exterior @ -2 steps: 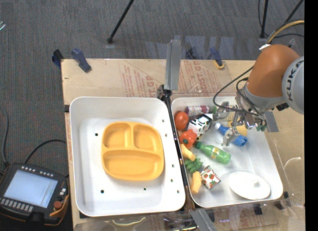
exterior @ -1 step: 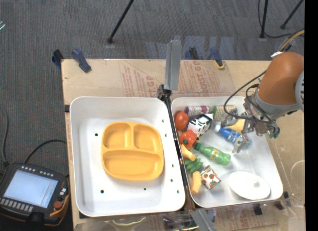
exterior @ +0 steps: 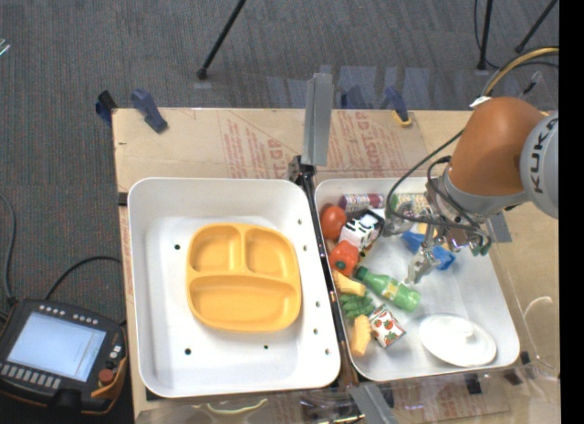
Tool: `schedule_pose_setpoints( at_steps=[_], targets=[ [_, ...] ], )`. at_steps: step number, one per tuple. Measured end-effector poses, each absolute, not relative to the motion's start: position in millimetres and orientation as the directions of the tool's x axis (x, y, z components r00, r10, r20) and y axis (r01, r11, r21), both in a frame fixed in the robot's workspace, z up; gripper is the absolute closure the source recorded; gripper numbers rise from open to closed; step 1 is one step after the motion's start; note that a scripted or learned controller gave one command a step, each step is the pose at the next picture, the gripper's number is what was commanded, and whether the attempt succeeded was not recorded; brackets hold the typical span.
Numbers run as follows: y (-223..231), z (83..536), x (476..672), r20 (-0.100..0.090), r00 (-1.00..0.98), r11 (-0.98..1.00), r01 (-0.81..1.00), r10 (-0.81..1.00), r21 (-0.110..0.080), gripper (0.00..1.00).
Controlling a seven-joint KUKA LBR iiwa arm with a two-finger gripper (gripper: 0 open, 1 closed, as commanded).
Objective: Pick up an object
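Teach pendant (exterior: pixel 57 351) sits cut off; arm (exterior: pixel 497 153) hides blue object (exterior: pixel 436 251).

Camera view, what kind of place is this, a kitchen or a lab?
Most likely a robotics lab, not a kitchen: a KUKA arm reaches over two white bins, one holding toy food, with a teach pendant and tripod legs on carpet.

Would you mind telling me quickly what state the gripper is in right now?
Gripper: over the right bin, near a blue object; open or shut cannot be told, and nothing is visibly held.
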State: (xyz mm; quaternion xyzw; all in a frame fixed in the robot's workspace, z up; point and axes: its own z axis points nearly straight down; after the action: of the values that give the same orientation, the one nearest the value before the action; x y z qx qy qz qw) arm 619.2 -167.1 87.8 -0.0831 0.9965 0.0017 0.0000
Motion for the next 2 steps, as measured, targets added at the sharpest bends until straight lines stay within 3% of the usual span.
schedule_pose_setpoints(
  at_steps=[1, 2],
  targets=[
    [-205.1, 87.9, 591.3, -0.001, -0.972, 0.972, -0.233, -0.233, 0.002, 0.0],
    [-208.0, 88.2, 617.7, -0.004, -0.951, 0.951, -0.308, -0.308, 0.0, 0.0]
  ],
)
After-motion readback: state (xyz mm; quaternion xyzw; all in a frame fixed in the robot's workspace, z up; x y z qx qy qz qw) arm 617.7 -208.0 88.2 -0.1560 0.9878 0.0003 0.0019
